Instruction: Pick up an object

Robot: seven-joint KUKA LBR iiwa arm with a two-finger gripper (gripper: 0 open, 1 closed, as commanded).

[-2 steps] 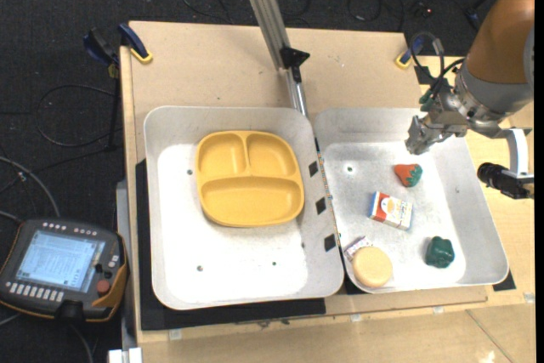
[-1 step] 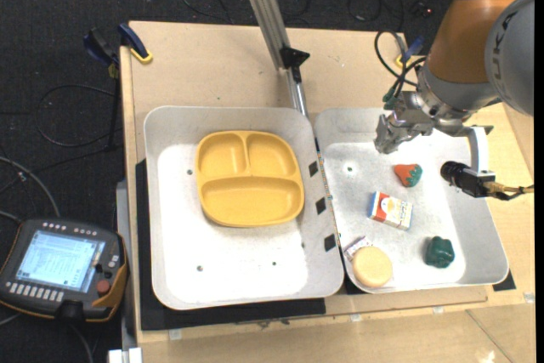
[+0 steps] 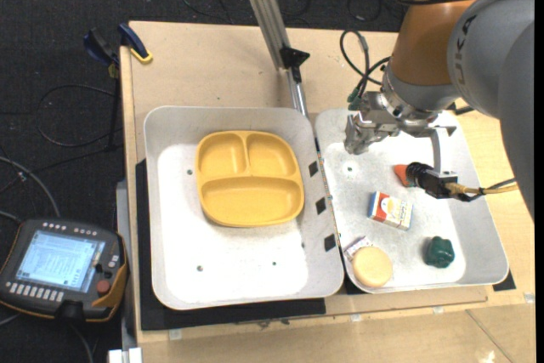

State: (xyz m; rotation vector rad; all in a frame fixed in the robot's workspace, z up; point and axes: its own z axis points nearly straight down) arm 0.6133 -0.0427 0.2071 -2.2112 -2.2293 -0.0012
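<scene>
Nothing lifted yet
Gripper (image 3: 361,134) over the right bin (image 3: 480,242) (apart or together, cannot tell); box (image 3: 390,209) lies untouched.

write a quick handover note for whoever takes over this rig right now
Hand: over the far left part of the right bin, above bare floor, no object seen in it.
Right bin: small box near the middle, green object toward the front right, round tan disc in the front left corner.
Left bin: yellow divided tray.
Done: nothing picked up; every object lies on a bin floor.
Left: choose an object (the small box looks nearest to the hand), grasp it and lift it.
</scene>
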